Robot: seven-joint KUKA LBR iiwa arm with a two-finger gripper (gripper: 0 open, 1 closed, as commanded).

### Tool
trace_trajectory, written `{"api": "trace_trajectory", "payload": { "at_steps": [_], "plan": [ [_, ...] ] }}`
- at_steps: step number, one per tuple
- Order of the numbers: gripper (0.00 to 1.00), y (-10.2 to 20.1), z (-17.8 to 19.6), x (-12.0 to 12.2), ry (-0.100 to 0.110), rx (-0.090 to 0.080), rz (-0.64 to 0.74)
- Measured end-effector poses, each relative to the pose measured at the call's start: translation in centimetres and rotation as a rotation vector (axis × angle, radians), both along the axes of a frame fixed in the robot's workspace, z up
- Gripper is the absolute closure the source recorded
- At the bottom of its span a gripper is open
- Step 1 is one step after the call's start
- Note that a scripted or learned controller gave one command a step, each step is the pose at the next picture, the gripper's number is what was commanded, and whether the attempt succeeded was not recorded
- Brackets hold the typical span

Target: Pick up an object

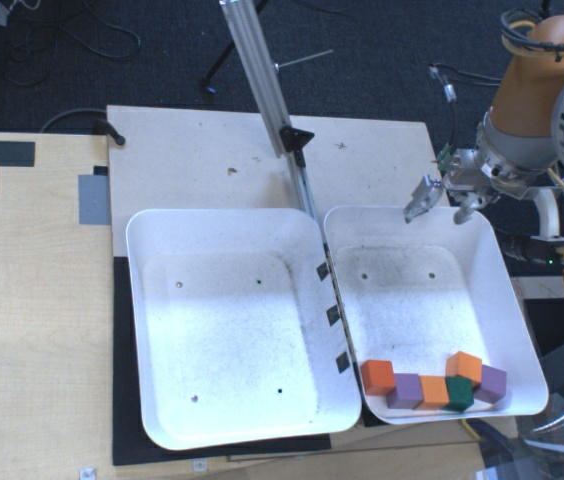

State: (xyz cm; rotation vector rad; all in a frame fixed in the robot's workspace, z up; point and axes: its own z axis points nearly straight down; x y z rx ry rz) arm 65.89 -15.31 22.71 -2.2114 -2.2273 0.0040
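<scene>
Gripper (440, 206) hangs over the right bin's (507, 268) far rim, fingers apart, nothing between them | blocks, among them an orange block (377, 375), huddle at that bin's near edge | probably poised before descent.

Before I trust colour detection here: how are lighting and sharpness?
Camera view: even light, soft shadows inside the left bin; mild glare on both bin floors; the blocks in the right bin read clearly by colour; the hand looks slightly soft.
</scene>
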Motion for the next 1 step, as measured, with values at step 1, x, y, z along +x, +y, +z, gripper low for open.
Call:
{"api": "trace_trajectory", "payload": {
  "at_steps": [1],
  "plan": [
    [0.0, -3.04, -8.01, -6.12, 0.009, 0.001, -0.011]
  ]
}}
